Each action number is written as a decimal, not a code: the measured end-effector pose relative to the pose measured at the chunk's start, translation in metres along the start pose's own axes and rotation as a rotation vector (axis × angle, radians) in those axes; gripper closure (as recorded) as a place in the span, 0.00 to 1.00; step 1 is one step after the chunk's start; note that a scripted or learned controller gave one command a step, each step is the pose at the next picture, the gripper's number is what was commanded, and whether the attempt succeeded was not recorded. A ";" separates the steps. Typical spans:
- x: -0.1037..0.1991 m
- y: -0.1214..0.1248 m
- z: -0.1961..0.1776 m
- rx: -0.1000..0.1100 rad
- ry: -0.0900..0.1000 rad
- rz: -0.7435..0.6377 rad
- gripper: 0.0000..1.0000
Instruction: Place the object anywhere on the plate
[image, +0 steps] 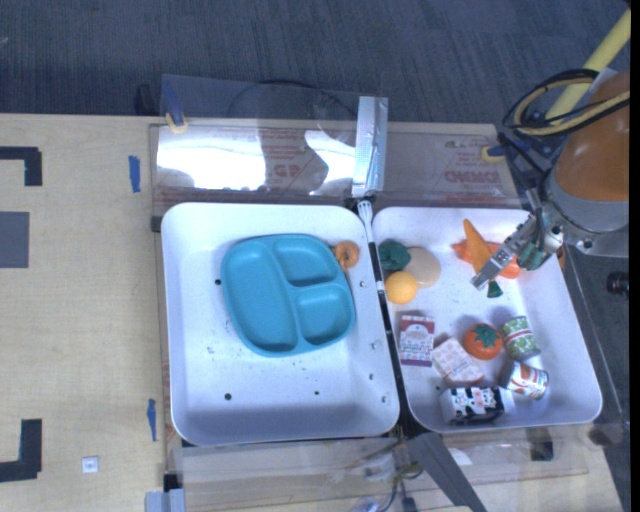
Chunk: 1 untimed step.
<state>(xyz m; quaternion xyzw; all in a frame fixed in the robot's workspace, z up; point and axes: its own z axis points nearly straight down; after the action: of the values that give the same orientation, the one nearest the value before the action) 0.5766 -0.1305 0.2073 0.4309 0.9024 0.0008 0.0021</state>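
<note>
1. Bench (70, 330): a pale wood-grain surface carrying black corner markers and blue tape tabs; dark floor shows above it, and a sheet of clear plastic stands behind the bins.
2. Left bin (200, 400): shallow and white, holding the blue sectioned plate (288, 295), which lies slightly toward the upper middle; its three compartments are vacant. A small orange piece (346, 254) rests against the plate's upper right rim, near the divider.
3. Right bin (575, 350): shallow and white, cluttered. It holds a green vegetable toy (392, 255), a beige round item (424, 268), a yellow ball-like fruit (401, 288), a red-and-white packet (415, 338), a toy tomato (483, 341), a green-labelled can (519, 336), a second small can (527, 380), a black-and-white carton (472, 402) and an orange star-shaped toy (472, 245).
4. Arm (590, 170): grey with an orange band, reaching in from the right above the right bin's upper corner.
5. Gripper (500, 265): tilted down-left, its tips just beside the orange star-shaped toy. An orange patch sits at the fingers, but whether that is a held object cannot be told, nor can the finger opening.
6. Step in hand, as judged: picking in the right bin; the plate has received nothing yet.
7. Next move, as judged: a secure hold, a lift clear of the clutter, then travel left across the divider to the plate.
</note>
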 end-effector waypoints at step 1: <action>0.090 0.052 0.023 0.002 0.006 -0.184 1.00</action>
<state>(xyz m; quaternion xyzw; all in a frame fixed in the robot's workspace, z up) 0.5602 -0.0279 0.1839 0.3462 0.9382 0.0009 -0.0013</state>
